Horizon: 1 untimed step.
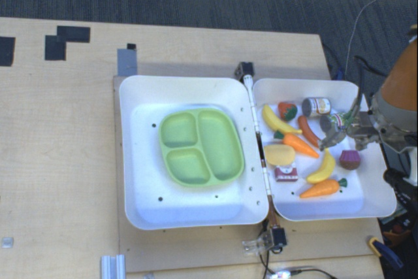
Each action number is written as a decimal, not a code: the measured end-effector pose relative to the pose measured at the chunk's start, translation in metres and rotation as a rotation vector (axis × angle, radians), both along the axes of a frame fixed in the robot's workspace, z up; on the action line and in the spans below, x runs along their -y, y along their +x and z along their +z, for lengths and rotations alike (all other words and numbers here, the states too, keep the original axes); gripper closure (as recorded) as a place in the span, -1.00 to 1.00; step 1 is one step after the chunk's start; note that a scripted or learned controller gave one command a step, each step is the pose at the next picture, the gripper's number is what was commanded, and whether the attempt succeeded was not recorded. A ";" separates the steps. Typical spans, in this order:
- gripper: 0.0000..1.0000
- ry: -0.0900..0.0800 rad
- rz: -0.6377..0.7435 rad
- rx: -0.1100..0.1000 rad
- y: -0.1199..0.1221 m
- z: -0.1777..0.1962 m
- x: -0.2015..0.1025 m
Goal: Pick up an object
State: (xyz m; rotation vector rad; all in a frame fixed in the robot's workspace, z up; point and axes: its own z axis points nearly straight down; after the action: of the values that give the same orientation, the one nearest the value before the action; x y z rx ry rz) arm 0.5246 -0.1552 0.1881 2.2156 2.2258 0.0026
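The right white bin (366, 202) holds several toy foods. Among them are a yellow banana (274, 119), a red tomato (287, 109), a small can (317, 106), an orange carrot (301, 144) and a reddish sausage (308, 130). A pale potato (279, 154), a small red box (286, 173), a second banana (323, 168), a second carrot (320, 189) and a purple piece (350, 159) lie there too. My gripper (332, 134) reaches in from the right. It hangs low over the bin's middle, just right of the sausage and above the second banana. Nothing visibly hangs from it.
The left white bin (140, 140) holds a green divided plate (199, 147). A ridge with a black clamp (245, 70) at its far end separates the two bins. The grey arm with its orange band (401, 85) covers the right bin's right edge. Cables run at the right.
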 end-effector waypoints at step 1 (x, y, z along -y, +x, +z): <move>-1.00 -0.003 -0.003 0.017 0.007 -0.087 -0.035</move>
State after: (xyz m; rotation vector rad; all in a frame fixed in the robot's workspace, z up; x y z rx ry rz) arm 0.5317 -0.1207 0.1007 2.2091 2.2126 0.0172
